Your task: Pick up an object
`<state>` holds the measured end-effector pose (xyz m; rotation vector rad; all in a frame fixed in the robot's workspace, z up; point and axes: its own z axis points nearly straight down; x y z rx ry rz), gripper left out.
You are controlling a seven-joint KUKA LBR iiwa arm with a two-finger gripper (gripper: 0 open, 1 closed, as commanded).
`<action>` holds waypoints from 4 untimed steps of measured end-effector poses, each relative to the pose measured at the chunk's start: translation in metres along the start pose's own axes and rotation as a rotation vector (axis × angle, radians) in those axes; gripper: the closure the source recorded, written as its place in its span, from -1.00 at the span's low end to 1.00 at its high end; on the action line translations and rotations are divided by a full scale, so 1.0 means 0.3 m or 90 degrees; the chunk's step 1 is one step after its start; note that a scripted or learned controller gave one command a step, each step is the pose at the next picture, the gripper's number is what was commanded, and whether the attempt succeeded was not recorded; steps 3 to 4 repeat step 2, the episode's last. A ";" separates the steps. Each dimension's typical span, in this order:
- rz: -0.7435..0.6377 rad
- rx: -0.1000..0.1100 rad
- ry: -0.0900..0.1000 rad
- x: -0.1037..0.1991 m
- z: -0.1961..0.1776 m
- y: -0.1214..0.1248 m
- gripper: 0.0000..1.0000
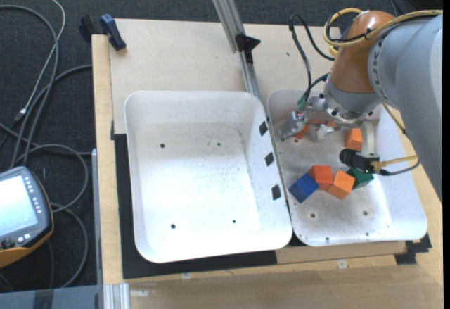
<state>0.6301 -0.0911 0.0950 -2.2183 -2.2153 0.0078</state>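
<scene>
My gripper (304, 129) is low in the right bin (394, 223), near its far left corner, and its fingers stand apart. A small orange-red piece (302, 130) shows between them, and I cannot tell whether they touch it. Nearer the front lie a blue cube (304, 188), an orange cube (322, 174) and a lighter orange cube (342, 184), close together. A green piece (363, 177) lies just right of them. Another orange block (354, 139) sits by the wrist, partly hidden by the arm.
The left bin (197, 174) lies beside the right one, their rims meeting at a wall with black clips (271, 158). A metal pole (225, 5) slants up from the back of the bench. Cables (365, 160) hang from the wrist over the blocks.
</scene>
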 end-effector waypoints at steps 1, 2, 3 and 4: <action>0.001 -0.002 0.000 -0.034 -0.014 -0.145 -1.00; -0.003 -0.009 -0.001 0.009 -0.036 0.048 -1.00; -0.003 -0.009 -0.001 0.009 -0.036 0.048 -1.00; -0.003 -0.009 -0.001 0.009 -0.036 0.048 -1.00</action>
